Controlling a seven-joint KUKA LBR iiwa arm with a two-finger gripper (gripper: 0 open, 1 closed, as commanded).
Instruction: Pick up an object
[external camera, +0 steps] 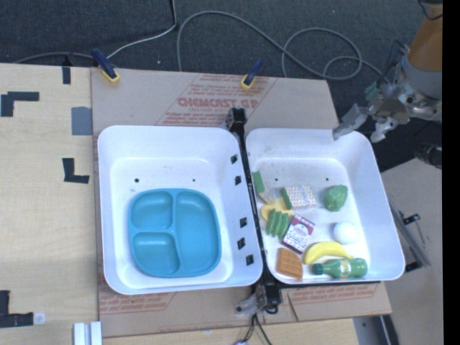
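On the tabletop (43,192) we see the left bin (115,149) holding a blue divided plate (175,233), which lies flat near its front. Just beside it, across a black divider, the right bin (374,185) carries the loose objects, all in its front half. Near the divider we find a yellow piece (269,210) touching a green vegetable (277,223), with a waffle-like cracker (289,263) in front of them. Further right lie a small patterned packet (300,196) and a dark red packet (298,231). Then come a banana (325,251) touching a green bottle (343,267) on its side, a white egg (346,232) and a green leafy ball (334,198). The end effector (359,124) hangs above the right bin's far right corner, well apart from every object; we cannot tell how it is set.
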